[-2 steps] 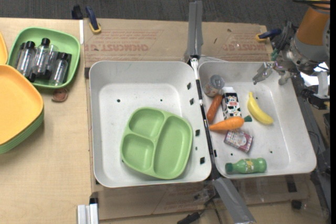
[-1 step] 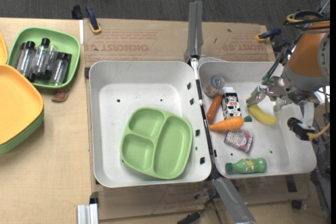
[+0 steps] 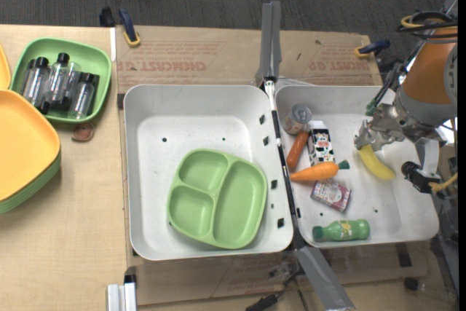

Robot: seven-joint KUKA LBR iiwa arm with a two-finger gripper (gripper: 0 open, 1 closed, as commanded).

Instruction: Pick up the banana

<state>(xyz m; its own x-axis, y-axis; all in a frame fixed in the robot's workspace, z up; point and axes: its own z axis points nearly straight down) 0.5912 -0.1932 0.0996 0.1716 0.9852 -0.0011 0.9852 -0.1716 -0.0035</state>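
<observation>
The grey arm with an orange band (image 3: 429, 76) reaches into the right shallow white bin (image 3: 408, 226), its pincer (image 3: 370, 138) low over the upper end of the curved yellow banana (image 3: 376, 162). Further left in that bin lie an orange plastic carrot (image 3: 314, 172), a small white printed carton (image 3: 320, 144), a pink packet (image 3: 330, 194) and a green plastic bottle (image 3: 342, 231). The left white bin (image 3: 145, 120) holds a light-green divided plate (image 3: 216, 198).
</observation>
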